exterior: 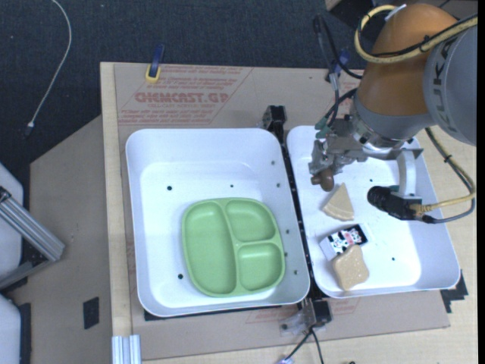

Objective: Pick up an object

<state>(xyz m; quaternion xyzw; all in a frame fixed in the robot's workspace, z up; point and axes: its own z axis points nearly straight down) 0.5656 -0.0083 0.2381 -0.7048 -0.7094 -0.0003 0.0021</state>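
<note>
Wedge lies just below the jaws, whose opening I cannot tell.

The arm runs off the picture's right and top edges, and its bulk hides the far right part of the right bin. At the pincer, the fingertips are too small and dark to separate from each other.
</note>
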